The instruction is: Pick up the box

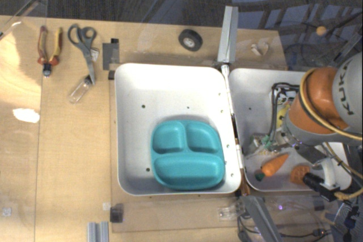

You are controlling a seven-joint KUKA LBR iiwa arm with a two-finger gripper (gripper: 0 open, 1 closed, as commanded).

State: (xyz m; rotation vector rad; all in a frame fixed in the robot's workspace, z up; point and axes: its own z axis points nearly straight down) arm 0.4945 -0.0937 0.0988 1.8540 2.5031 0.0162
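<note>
- the teal box (188,154), a shallow three-compartment tray-like container, is lying flat in the left white bin (136,122), toward its near right part.
- the arm (324,100), grey with an orange band, is reaching in from the right and hanging over the right white bin (249,93).
- the claw (271,141) is sitting low over the right bin, well apart from the box, with the bins' shared rims between them; whether it is open or closed cannot be told, since the wrist is covering it.
- a carrot-like orange object (274,165) is lying in the right bin just beside the claw, with another orange item (299,173) nearby.
- on the desk (57,167) to the left, pliers (47,49) and scissors (85,45) are resting, and a roll of tape (190,39) is sitting behind the left bin.
</note>
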